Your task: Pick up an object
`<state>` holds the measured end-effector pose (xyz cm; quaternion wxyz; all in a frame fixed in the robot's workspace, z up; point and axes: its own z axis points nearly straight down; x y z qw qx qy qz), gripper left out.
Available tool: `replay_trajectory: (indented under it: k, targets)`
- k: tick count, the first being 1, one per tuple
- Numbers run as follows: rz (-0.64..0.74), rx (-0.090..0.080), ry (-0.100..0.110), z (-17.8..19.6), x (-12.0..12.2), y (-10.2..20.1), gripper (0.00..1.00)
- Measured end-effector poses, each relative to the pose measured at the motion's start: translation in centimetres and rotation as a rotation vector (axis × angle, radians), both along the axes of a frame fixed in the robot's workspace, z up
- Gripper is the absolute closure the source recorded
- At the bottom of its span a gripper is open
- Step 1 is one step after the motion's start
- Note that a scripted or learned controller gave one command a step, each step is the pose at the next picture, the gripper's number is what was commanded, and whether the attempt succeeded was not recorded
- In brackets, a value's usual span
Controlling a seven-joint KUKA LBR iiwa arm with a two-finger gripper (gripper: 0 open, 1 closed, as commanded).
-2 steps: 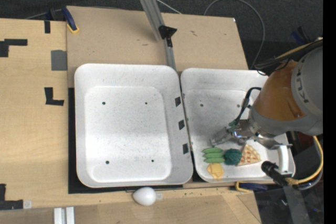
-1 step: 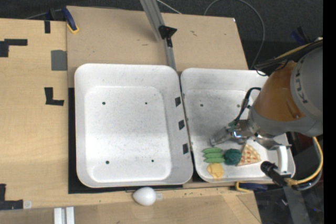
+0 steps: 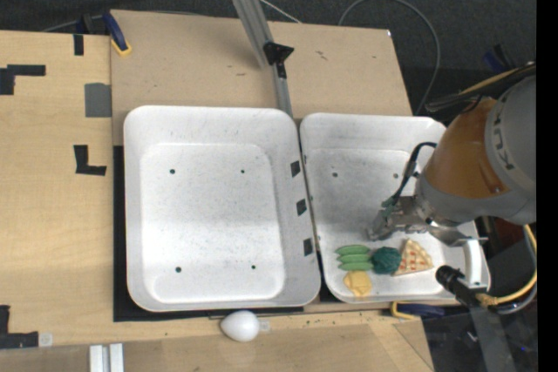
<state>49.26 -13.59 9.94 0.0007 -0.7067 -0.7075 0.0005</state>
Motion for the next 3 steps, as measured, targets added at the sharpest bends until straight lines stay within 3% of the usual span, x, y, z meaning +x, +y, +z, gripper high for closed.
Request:
replay_trajectory:
  k: [2,3]
  targets:
    - [0.000,-0.002,-0.006,12.0,0.2,-0.4,1.00]
    - [0.000,-0.001,-0.004,15.3,0.3,-0.4,1.00]
